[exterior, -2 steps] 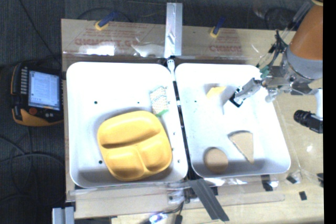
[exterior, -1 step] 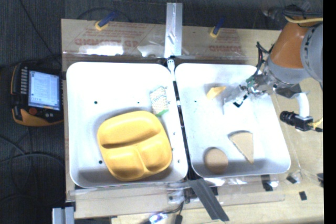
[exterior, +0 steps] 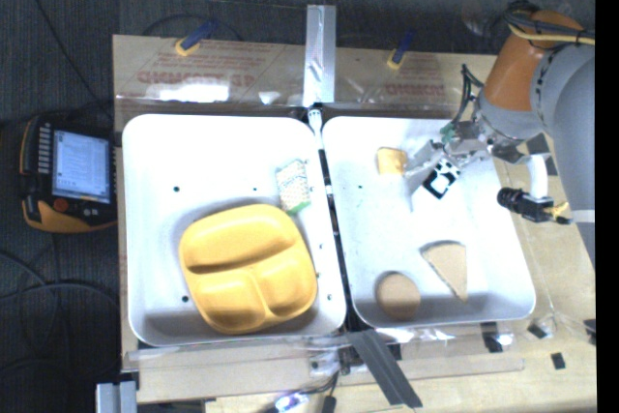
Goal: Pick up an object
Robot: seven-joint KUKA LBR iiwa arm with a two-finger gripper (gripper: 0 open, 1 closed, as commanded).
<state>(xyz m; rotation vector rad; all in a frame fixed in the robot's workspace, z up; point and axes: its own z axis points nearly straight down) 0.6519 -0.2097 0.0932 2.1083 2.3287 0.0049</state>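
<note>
My gripper (exterior: 427, 173) hangs over the upper part of the right bin (exterior: 503, 237), reaching in from the right on the grey arm with its orange band (exterior: 513, 73). Its fingers stand open with nothing between them. A small yellow block (exterior: 391, 160) lies just left of the fingertips, apart from them. A tan wedge (exterior: 447, 264) and a round brown disc (exterior: 397, 293) lie near the front of the same bin.
The left bin (exterior: 155, 208) holds a large yellow divided plate (exterior: 249, 263) and a small green-and-white packet (exterior: 293, 185) near the dividing wall. A handheld pendant (exterior: 68, 171) lies off the bench at the left.
</note>
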